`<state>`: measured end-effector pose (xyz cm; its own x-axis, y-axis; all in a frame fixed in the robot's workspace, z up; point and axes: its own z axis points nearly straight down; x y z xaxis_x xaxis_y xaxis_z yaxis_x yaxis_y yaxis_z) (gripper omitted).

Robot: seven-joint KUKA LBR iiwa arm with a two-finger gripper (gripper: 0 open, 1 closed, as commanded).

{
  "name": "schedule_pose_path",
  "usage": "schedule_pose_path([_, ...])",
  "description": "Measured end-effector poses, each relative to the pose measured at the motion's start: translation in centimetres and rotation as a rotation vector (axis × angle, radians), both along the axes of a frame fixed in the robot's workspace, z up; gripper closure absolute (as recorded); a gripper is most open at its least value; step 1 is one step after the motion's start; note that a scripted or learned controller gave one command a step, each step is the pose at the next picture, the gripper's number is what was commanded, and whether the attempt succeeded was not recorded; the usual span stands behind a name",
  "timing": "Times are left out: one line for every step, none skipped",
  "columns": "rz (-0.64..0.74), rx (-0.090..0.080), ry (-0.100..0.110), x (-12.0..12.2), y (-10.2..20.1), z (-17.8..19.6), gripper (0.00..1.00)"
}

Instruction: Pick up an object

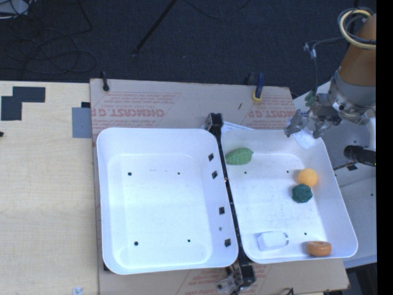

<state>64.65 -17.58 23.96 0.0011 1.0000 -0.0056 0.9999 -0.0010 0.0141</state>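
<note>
We can make out red print on the cardboard sheet [184,106] under the bins, upside down from this angle, so it reads backwards-ish, something like "CHEMCRZT G.P" near the far left and again near the far right; we can't swear to the letters. The arm [359,60] comes in from the upper right, orange band up top, wrist bent down toward the far right corner of the right bin [344,226]. The gripper [306,126] hangs just past that bin's far rim with nothing between its fingers, and they look spread apart. In the right bin we see a light green lump [239,157] by the divider, a yellow ball [307,177] touching a dark green ball [301,193], a white block [272,240] and an orange piece [319,248] at the near edge. The left bin [107,226] sits right beside it on the tabletop [43,195].
</note>
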Motion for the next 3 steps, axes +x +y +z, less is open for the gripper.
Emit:
schedule_pose_path([0.002,0.005,0.016,-0.3,0.2,-1.0,0.00])
schedule_pose_path([0.000,0.008,0.027,-0.6,-0.9,-15.4,0.00])
schedule_pose_path([0.002,0.006,0.017,-0.3,-1.0,-13.4,1.00])
